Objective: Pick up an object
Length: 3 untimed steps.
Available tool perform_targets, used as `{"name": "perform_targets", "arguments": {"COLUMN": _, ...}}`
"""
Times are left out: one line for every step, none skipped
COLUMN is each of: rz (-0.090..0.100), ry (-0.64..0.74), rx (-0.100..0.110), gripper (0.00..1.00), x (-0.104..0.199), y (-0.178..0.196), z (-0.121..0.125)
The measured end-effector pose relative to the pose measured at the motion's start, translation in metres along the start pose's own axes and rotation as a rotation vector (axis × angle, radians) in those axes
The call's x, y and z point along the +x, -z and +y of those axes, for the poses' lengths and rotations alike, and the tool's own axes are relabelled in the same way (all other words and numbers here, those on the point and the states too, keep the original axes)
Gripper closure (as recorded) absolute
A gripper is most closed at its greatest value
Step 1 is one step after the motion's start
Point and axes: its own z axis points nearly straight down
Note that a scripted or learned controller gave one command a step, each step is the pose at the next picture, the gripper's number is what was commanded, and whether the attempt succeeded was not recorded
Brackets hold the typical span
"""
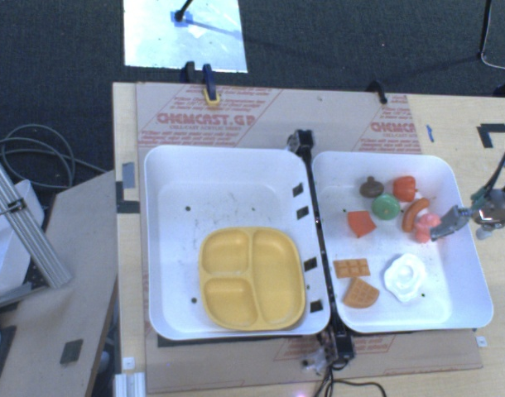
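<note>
We found the task barely begun: no object had left the right bin (464, 292), and all 8 toy foods lay on its floor. The gripper (445, 224) reached in over the bin's right wall, its grey tip just beside the pink piece (429, 220) and the orange sausage (414, 214). We could not tell whether the tool was apart or together, nor whether it touched either piece; nothing showed clearly in its grasp.

We judged the approach, closure and lift all to be outstanding. The likeliest targets sat crowded: sausage, pink piece, green ball (386, 207) and red-orange piece (404, 188) nearly touched one another, leaving little room for entry. The white fried egg (405, 276), the cracker (352, 267) and the waffle wedge (360, 294) lay farther apart, with open floor around them. The left bin (165, 222) held 1 yellow divided plate (253, 277).
</note>
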Motion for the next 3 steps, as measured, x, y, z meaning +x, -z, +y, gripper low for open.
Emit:
{"name": "perform_targets", "arguments": {"rz": 0.004, "ry": -0.002, "rx": 0.011, "gripper": 0.00, "x": -0.010, "y": -0.143, "z": 0.014}}
{"name": "perform_targets", "arguments": {"rz": 0.000, "ry": 0.006, "rx": -0.004, "gripper": 0.00, "x": 0.011, "y": -0.164, "z": 0.096}}
{"name": "perform_targets", "arguments": {"rz": 0.002, "ry": 0.005, "rx": 0.006, "gripper": 0.00, "x": 0.067, "y": -0.164, "z": 0.153}}
